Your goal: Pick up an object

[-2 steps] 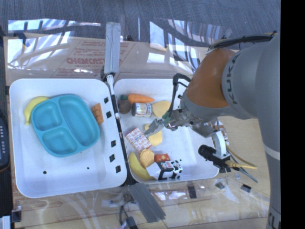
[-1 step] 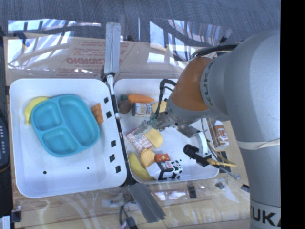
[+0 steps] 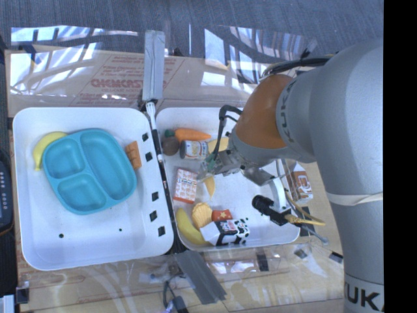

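From the overhead camera I see the gripper low in the right bin, with the arm leaning in over it from the right. Whether it is open or closed I cannot tell (the wrist sits in my line of sight). I can make out nothing in its hold, so I judge the pick not yet made, with both the grasp and the lift left to do.

The likeliest candidates lie close by. A small jar is just beside the gripper, a carrot is beyond the jar, and a red-and-white packet is near on the other side. A black-and-white box sits by the bin's front wall. The left bin, well apart from the gripper, holds a blue plate with a banana beside it.

As for writing, the arm's base carries "KUKA" in black at lower right. The cardboard behind the bins bears red print too blurred for me to read. The jar and packet labels are too small.
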`<state>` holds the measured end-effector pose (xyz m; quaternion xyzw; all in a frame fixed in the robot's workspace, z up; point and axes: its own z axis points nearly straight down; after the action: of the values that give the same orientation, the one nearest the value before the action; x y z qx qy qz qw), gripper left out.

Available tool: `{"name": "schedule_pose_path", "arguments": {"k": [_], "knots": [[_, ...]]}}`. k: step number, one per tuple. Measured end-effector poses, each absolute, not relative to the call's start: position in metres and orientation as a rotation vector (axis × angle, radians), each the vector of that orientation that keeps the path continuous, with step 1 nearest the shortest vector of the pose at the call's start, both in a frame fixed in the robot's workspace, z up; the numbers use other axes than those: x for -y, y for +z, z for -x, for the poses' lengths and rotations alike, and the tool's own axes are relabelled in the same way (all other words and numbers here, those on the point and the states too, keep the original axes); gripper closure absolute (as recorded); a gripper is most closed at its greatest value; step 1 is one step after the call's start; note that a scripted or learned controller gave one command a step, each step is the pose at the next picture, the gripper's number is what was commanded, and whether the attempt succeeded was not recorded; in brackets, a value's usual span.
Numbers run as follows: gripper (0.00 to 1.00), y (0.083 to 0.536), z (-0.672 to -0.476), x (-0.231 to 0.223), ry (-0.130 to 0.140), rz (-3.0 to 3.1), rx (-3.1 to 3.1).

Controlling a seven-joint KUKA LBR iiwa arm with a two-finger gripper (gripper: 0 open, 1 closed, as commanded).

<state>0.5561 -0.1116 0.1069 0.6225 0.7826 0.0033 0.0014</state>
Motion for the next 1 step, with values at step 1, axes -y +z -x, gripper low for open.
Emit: {"name": "schedule_pose_path", "arguments": {"k": [1], "knots": [[1.0, 0.195, -0.6029, 0.0128, 0.009, -1.946, -2.464]]}}
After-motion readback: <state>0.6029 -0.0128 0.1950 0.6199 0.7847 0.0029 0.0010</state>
